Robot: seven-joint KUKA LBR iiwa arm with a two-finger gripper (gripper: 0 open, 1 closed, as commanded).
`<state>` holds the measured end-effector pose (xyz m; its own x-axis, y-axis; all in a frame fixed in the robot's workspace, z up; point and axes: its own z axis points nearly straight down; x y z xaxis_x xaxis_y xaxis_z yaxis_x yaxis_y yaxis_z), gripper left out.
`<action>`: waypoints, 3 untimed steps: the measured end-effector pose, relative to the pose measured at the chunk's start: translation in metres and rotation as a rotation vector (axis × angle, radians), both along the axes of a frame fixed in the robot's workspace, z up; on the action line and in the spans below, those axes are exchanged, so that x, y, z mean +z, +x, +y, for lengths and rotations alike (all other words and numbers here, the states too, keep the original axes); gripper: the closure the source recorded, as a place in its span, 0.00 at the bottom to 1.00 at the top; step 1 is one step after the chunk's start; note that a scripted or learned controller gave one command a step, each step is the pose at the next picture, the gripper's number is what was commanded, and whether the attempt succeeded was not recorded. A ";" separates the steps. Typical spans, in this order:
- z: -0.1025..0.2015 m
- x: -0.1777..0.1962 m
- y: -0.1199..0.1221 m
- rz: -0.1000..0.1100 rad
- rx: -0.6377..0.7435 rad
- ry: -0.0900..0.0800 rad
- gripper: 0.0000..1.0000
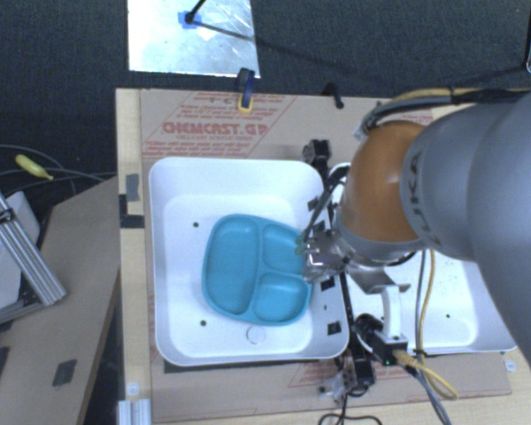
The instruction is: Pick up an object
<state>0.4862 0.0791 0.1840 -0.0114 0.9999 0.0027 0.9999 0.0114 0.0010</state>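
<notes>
A light blue plate (248, 268) with three compartments lies flat in the left white bin (181, 211). My arm's grey body and orange band (376, 193) loom over the gap between the two bins. The gripper (311, 257) sits at the plate's right edge, low over the left bin's right wall. Its metal parts overlap the plate's rim, and the wrist hides how they meet it.
The right bin (451, 317) is mostly covered by my arm. A small round mark (255, 334) lies on the left bin's floor near the front. Cables and a yellow wire (425, 374) trail at the bench's front edge. Cardboard (221, 122) lies behind the bins.
</notes>
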 end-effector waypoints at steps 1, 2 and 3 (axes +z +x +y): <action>0.038 0.216 0.002 -0.017 -0.002 0.004 1.00; 0.037 0.218 0.001 -0.006 -0.001 -0.002 1.00; 0.037 0.229 0.002 -0.009 0.005 -0.001 1.00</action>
